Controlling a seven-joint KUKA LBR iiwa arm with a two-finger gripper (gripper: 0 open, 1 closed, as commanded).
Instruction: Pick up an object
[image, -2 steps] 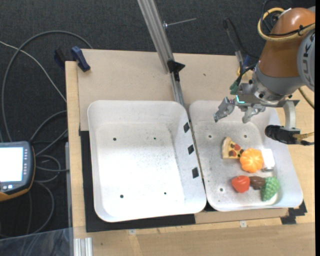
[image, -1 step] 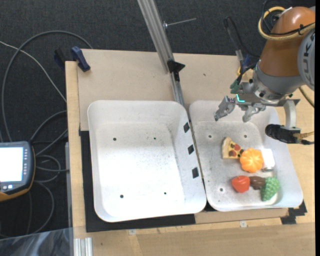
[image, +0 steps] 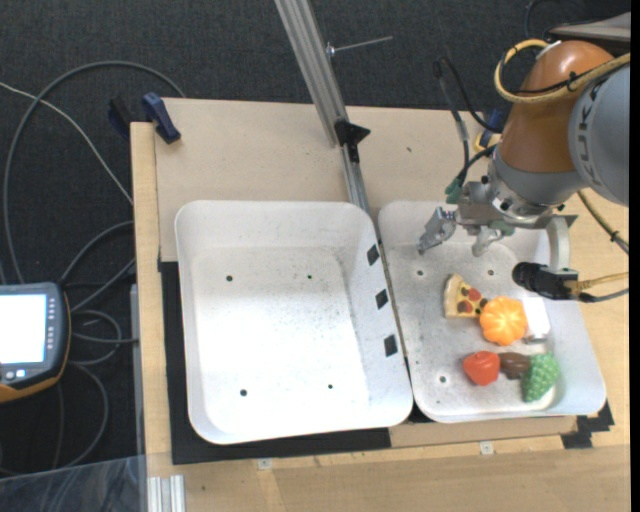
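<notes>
The gripper (image: 460, 238) hangs over the back part of the right bin (image: 420, 385), its fingers (image: 433, 236) spread apart with nothing between them. The toys lie nearer the front of that same bin: a pizza slice (image: 462, 298) just in front of the gripper, an orange pumpkin (image: 503, 320) touching it, then a red tomato (image: 481, 367), a brown piece (image: 515, 364) and green grapes (image: 541, 378). The left bin (image: 200, 240) sits alongside on the wooden surface (image: 250, 150).

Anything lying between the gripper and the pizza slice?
No. In the camera view, bare white bin floor separates the gripper from the pizza slice.
</notes>
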